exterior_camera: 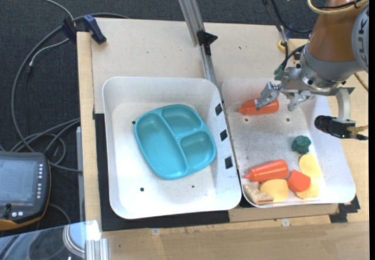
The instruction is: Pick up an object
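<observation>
Toy food lay crowded in the near corner of the right bin (345,182): a beige piece like a bread slice (256,195) at the front wall, a yellow rounded piece (275,188) just beside it, and an orange-red bottle-shaped toy (267,170) lying on its side behind them. To the right of these sat a small red-orange block (299,181) touching a yellow banana-like piece (310,166). A little farther back, a dark green lumpy toy (301,144) rested alone near the right wall.

In the left bin (117,136), a teal plate with three compartments (174,140) lay flat near the middle, slightly turned.

Farther back in the right bin, an orange carrot-like toy (259,107) was seen near the far left corner, with its narrow end pointing left. The gripper (271,96) was directly over its right end, and one metal finger (269,98) seemed to touch the toy. Whether the fingers really pinched the toy, or were spread or pressed together, I could not tell from this angle; also whether the toy was lifted from the floor of the bin was not clear.

Behind the gripper, the grey arm with its orange band (337,24) reached in from the right, above the far edge of the bench (146,48). A metal pole (187,1) rose from between the two bins.
</observation>
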Tool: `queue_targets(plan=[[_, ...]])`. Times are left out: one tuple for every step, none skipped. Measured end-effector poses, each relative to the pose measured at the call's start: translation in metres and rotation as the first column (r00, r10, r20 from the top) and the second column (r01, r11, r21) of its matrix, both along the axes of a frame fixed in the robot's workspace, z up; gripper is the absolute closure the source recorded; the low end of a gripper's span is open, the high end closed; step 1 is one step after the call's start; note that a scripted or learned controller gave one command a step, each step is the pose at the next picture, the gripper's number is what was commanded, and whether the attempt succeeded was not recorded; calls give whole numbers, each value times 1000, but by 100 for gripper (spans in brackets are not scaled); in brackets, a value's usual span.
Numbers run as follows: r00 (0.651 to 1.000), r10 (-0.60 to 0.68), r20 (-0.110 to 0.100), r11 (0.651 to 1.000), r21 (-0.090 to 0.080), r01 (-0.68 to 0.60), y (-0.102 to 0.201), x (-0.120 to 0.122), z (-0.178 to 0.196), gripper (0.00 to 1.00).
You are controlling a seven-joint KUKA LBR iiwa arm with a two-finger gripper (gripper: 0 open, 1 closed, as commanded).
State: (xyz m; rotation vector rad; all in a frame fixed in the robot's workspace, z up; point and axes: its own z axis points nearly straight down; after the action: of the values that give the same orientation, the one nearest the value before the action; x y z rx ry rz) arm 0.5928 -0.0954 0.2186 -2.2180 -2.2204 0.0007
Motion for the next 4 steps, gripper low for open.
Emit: queue_targets(plan=[[1000, 0, 0, 1000, 0, 0, 0, 0, 0, 0], [1000, -1, -4, 1000, 0, 1, 6, 0, -44, 0], [1000, -1, -6, 1000, 0, 1, 12, -6, -106, 0], [1000, -1, -3, 1000, 0, 1, 12, -6, -127, 0]])
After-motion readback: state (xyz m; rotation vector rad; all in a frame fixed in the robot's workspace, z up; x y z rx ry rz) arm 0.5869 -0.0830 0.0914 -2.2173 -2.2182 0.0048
